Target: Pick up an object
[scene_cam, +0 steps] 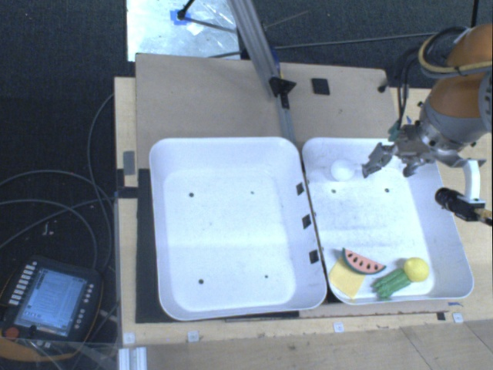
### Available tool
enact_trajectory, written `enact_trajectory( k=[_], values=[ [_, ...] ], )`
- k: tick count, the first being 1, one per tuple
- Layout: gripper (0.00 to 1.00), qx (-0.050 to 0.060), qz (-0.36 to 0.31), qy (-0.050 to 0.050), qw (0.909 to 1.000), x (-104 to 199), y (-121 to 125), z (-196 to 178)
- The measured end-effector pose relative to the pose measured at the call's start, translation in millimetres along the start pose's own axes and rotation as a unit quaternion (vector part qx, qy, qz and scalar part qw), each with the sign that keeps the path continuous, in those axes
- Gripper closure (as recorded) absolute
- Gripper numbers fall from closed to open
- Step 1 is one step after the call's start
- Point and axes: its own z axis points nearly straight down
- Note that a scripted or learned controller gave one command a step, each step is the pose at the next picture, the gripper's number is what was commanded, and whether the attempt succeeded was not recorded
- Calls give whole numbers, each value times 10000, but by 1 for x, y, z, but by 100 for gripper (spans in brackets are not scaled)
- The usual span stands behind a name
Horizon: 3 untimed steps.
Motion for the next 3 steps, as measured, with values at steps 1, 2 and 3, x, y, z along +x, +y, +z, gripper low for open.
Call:
enact_trajectory(
  k=[1,2,3],
  values=[
    [0,14,3,3,10000,16,-47,117],
    [0,-6,-8,2,10000,54,-67,115],
    [0,-8,14,-2,10000,20,-84,115]
  ],
)
